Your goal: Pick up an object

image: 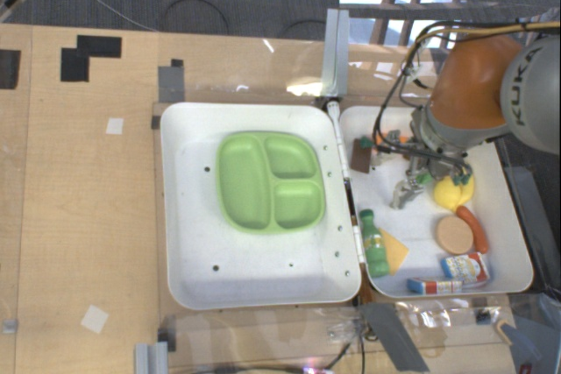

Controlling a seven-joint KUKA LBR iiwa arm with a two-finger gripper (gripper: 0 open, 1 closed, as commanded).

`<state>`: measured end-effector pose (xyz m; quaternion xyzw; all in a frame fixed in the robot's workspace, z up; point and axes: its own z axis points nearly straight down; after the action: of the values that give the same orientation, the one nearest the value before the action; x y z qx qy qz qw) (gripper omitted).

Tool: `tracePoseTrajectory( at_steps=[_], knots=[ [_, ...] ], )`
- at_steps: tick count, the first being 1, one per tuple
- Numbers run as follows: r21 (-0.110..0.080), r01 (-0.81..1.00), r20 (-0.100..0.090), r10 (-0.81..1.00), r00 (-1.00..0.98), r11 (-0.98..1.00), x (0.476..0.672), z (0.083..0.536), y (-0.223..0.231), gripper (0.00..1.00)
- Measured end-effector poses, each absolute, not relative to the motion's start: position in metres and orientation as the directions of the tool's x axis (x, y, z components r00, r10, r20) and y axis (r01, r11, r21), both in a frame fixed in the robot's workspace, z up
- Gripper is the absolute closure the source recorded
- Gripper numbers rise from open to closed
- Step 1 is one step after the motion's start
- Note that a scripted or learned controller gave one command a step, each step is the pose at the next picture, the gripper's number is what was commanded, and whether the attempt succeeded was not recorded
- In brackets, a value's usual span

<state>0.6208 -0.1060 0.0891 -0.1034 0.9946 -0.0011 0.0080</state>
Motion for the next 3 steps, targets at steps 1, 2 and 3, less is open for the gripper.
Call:
tracePoseTrajectory(
  at_steps=[1,2,3],
  knots=[
    [-0.002,-0.059,0.018,-0.059,-0.998,0.998,0.6636,0.0884,-0.0865,0.0],
    [0.011,0.093,0.035,0.093,-0.995,0.996,0.665,0.088,-0.0869,0.0],
    [0.009,0.161,0.008,0.161,-0.987,0.987,0.6564,0.0878,-0.0947,0.0]
  ],
)
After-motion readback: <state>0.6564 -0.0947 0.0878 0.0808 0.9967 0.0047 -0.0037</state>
